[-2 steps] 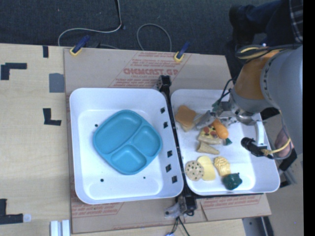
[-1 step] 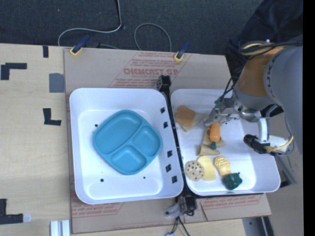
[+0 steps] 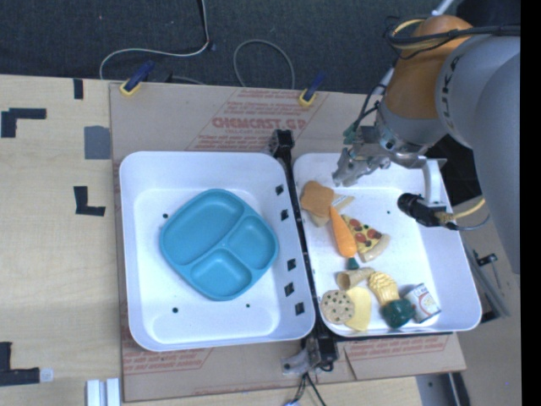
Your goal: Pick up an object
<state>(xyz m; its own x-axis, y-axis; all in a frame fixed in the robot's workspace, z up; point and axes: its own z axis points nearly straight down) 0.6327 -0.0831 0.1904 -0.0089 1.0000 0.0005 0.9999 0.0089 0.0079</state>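
Observation:
My gripper [image 3: 348, 172] hangs over the back of the right bin [image 3: 456, 265], just right of and above a tan bread piece [image 3: 316, 198]. Nothing shows between its fingers. In front of it lie an orange carrot [image 3: 343, 233] and a pizza slice [image 3: 368, 237]. Near the bin's front are a cookie [image 3: 337, 306], a pale yellow piece [image 3: 361, 306], a yellow corn-like piece [image 3: 384, 287], a green item [image 3: 397, 314], a small can [image 3: 423, 301] and a little cone [image 3: 353, 278].
The left bin [image 3: 139, 227] holds a blue divided plate [image 3: 220, 243]. A black divider with clips [image 3: 290, 227] runs between the bins. The grey and orange arm [image 3: 439, 66] fills the upper right above the right bin.

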